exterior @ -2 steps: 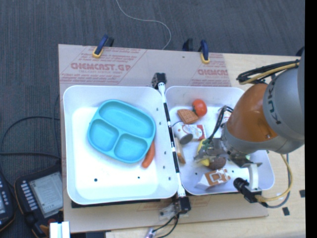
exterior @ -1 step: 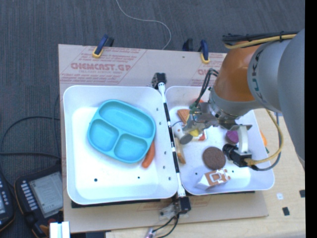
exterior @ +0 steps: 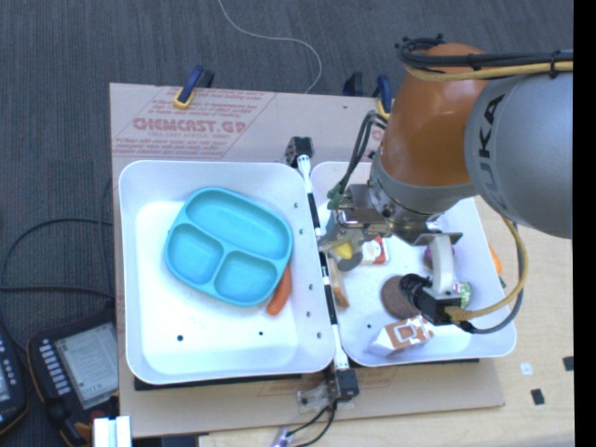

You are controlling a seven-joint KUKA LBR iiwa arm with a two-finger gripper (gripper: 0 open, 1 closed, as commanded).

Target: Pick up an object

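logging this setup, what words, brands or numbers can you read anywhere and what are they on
"CHEMCAST GP", red print on the brown protective sheet of the board under the bins; smaller red lines around it are too blurred to read.
"KU", the start of a larger name, black letters on the grey arm; the rest is cut off.
The small carton in the right bin has printing, too small to read.
The handheld device at lower left shows no legible text.
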